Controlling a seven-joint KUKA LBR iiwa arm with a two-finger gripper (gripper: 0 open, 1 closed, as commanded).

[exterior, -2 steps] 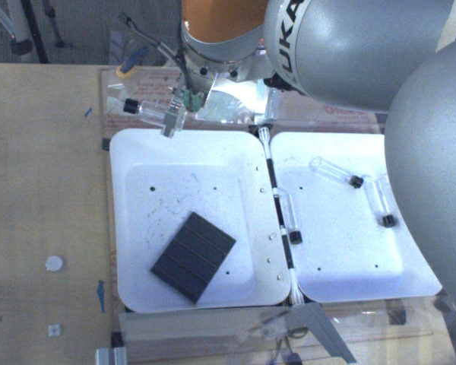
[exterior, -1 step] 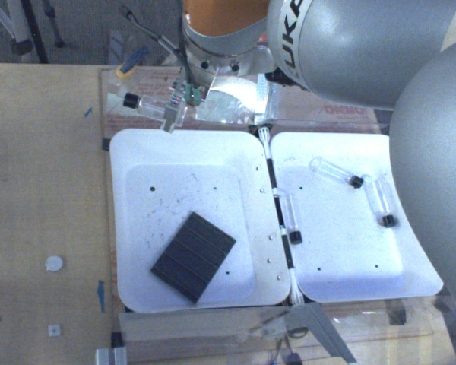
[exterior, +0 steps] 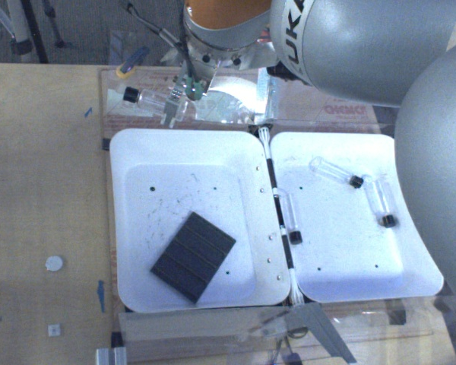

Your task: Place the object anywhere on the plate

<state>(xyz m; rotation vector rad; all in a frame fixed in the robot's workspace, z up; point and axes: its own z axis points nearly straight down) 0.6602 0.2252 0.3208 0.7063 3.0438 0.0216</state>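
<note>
Pincer (exterior: 184, 97) is seen beyond the far rim of the bins, over clutter at the back of the bench. How far it is open cannot be told, as glare and clear plastic blur the tip; nothing is confirmed as held.

Dark slatted plate (exterior: 194, 255) lies in the left bin (exterior: 129, 204), well nearer the camera than the pincer, approx. straight out from it.

Three clear capped tubes, judged the likely objects, lie nearer and to the arm side of the pincer. Two (exterior: 333, 170) (exterior: 380, 201) are in the right bin (exterior: 410, 272); a third (exterior: 289, 220) rests against the divider. Another tube (exterior: 137, 96) lies just beside the pincer, outside the bins.

Recommended: a tube lying free is picked, not the one at the divider. It is gripped across its middle, the hold is checked, then it is carried over the plate's centre and released low so it is not rolled off.
</note>
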